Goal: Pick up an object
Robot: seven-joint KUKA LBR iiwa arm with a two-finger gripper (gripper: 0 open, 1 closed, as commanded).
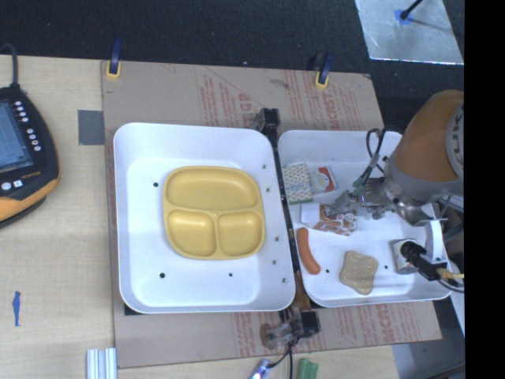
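Left bin (134,212): it held a yellow three-part plate (213,212) near its middle, with bare white floor all round the plate, widest toward 9 and 6 o'clock.
Right bin (316,290): it sat touching the left bin along their shared edge, and my arm (422,152) came in over its 3 o'clock rim.
My gripper (347,204): it hung low over the middle of the right bin, pointing toward 9 o'clock; I could not tell from the view how the tool was set, and I saw nothing clearly held in it.
Patterned packet (297,181): it lay at 10 o'clock in the right bin, close to the dividing wall, with a small card (324,181) just beside it at its 3 o'clock.
Torn wrapper (335,223): it lay right under my gripper's tip, at the bin's centre.
Sausage (308,251): it lay along the dividing wall at 8 o'clock, little room between it and that edge.
Tan sponge (358,272): it lay at 6 o'clock, near the front rim, apart from the sausage, with open floor on its 12 o'clock side.
Bench edges: a teach pendant (24,160) rested at 9 o'clock, well apart from both bins.
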